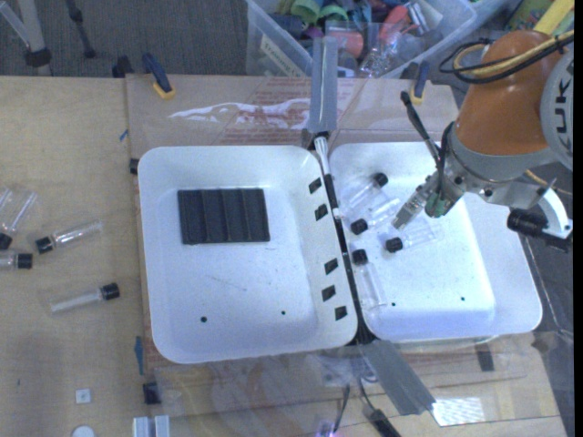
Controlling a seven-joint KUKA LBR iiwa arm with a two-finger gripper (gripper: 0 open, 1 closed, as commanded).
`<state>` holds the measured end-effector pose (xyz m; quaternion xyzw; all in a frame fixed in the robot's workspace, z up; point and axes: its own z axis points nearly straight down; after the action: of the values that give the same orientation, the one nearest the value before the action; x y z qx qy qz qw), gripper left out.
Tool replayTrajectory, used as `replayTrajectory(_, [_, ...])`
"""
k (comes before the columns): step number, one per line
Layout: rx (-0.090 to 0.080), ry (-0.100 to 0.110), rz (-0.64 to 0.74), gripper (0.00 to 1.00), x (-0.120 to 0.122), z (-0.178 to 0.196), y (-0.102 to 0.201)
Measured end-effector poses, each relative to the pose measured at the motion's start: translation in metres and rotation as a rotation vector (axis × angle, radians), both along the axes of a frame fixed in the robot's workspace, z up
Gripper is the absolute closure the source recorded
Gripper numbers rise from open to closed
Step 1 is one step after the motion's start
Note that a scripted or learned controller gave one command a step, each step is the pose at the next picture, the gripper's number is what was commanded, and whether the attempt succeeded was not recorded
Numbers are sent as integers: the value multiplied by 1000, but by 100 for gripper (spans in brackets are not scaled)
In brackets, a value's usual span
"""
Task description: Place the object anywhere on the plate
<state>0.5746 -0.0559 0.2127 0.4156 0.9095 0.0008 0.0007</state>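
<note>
Picking is best done with the gripper (414, 209), whose state cannot be told, lowered onto one vial (393, 244) just below it before transfer to the plate (223, 216).

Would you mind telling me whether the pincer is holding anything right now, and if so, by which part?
It cannot be told. The pincer hangs low over the clear vials in the right bin, but whether one sits in its grip is not visible.
</note>
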Motion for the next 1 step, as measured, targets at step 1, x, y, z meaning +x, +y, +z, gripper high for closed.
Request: replayTrajectory(1, [-1,0,-581,100,14,16,57])
